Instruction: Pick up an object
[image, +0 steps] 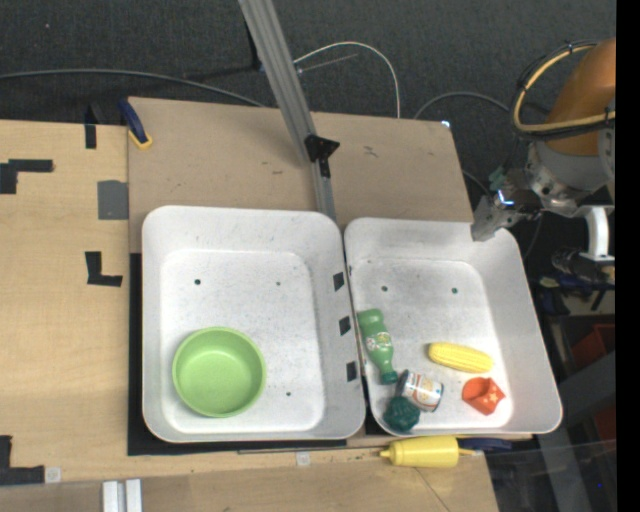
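The right bin (500, 262) holds a green bottle (377, 343), a yellow corn cob (460, 356), a small silver can (421, 391), a dark green lump (401, 414) and a red block (483, 395), all in its near half. A green bowl (218, 372) sits in the near left corner of the left bin (240, 225). My gripper (487, 220) hangs at the far right corner of the right bin, over its rim, well away from the objects. Nothing shows in it.
A yellow bottle (424, 452) lies on the bench just outside the right bin's near edge. A grey pole (288, 90) slants down to the gap between the bins. Cables run across the dark floor behind the bench.
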